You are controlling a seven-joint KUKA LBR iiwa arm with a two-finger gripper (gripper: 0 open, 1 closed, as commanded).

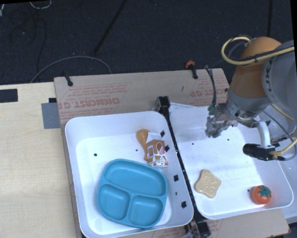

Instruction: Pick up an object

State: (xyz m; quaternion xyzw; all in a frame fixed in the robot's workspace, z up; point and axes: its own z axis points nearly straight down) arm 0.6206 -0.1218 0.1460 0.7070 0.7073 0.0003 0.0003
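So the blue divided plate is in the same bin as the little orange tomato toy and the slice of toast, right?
Not quite. In the camera view, the blue divided plate lies in the left bin, while the orange tomato toy and the slice of toast lie in the right bin.

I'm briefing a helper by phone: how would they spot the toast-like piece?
Look in the right white bin, at its near-left corner beside the black divider. The flat tan bread-shaped piece lies there; its only neighbour is a round orange tomato-like toy.
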